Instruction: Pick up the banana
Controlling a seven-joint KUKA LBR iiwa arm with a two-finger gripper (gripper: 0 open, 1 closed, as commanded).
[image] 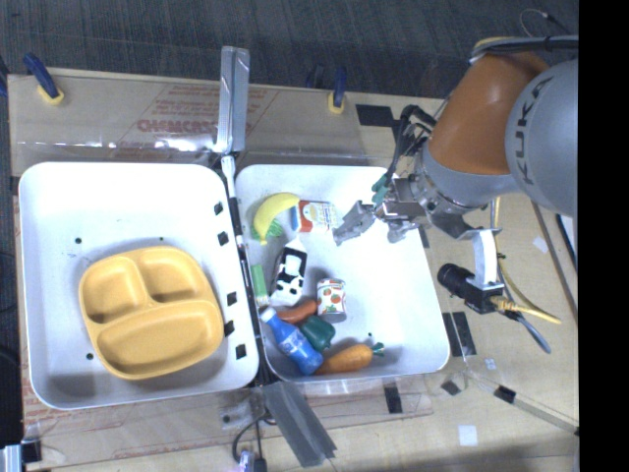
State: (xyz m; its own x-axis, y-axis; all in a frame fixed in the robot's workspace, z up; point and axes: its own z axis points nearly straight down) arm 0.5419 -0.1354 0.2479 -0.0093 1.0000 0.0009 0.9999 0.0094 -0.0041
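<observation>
Banana (274, 209): yellow with a green end, curved, lying in the upper left corner of the right bin (413, 347), close to the divider. Neighbours: a small red-and-white carton (314, 214) just beside it on the right; a black-and-white box (289, 274) below. Handling, by judgement: likely a light toy with a smooth, rounded skin that could slip; best taken across the middle of the curve. Gripper (354, 222): hovering right of the carton, near but apart from the fruit, fingers spread, nothing between them. Left bin (39, 264): holds a yellow divided plate (147, 308).
</observation>
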